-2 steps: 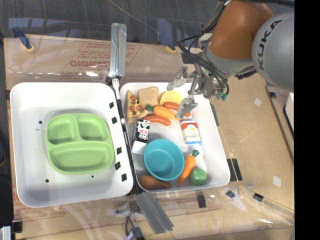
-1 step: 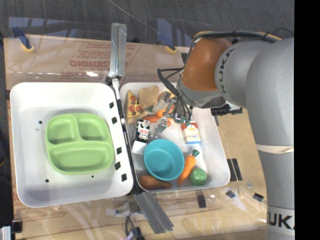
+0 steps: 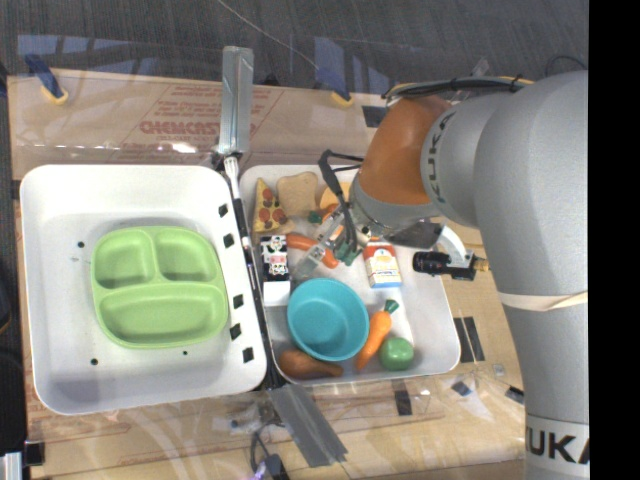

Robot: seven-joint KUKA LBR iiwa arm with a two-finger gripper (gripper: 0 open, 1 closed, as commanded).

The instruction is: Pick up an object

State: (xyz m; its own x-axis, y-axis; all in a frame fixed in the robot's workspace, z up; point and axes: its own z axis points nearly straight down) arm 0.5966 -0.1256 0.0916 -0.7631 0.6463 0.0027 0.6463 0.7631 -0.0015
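Small orange-and-grey toy piece (image 3: 322,255) lies in the right white bin (image 3: 440,313), at eight o'clock of the gripper (image 3: 338,240), just beside its fingertips; finger state I cannot tell

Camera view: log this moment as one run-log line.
arm: over right bin | pincer: low among toy food, near pizza slice | blue bowl: untouched | left bin: green tray

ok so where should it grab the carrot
Best guess: the orange body of the carrot, near its middle, from straight above. It lies flat and slanted between the blue bowl and the green ball, so the fingers should close across its narrow width, along the free gaps. The leafy top looks too small to pinch.
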